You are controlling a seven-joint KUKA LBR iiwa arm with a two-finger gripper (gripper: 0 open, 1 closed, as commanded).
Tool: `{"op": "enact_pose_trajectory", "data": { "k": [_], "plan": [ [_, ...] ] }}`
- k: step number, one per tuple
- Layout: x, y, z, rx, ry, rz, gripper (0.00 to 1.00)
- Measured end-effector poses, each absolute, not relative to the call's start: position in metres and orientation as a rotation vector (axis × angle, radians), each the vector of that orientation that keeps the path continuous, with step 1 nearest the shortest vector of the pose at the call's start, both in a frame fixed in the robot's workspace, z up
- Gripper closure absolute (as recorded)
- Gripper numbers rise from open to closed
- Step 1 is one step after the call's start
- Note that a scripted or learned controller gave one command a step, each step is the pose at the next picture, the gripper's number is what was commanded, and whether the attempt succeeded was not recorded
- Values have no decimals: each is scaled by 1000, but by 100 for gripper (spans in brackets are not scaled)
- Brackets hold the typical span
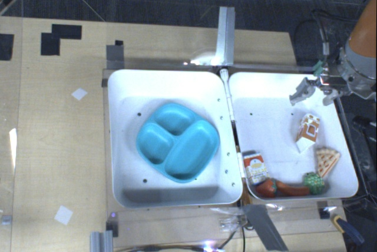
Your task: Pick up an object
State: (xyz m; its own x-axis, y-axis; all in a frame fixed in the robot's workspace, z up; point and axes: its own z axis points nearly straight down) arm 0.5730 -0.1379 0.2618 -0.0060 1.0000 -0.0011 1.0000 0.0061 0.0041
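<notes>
Small house-shaped carton (308,129), white and orange, tool (314,92) above, spread open, empty

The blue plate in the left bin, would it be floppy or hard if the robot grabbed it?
Probably hard: the blue plate keeps crisp raised dividers, like moulded plastic. Its smooth, shiny surface could slip. It lies flat in the left bin, so the gripper would likely have to pinch a rim or divider.
</notes>
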Motion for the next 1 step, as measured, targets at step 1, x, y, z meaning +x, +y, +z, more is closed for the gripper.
{"op": "enact_pose_trajectory", "data": {
  "k": [1],
  "plan": [
    [492, -183, 121, 2183, 2258, 2, 0]
  ]
}}
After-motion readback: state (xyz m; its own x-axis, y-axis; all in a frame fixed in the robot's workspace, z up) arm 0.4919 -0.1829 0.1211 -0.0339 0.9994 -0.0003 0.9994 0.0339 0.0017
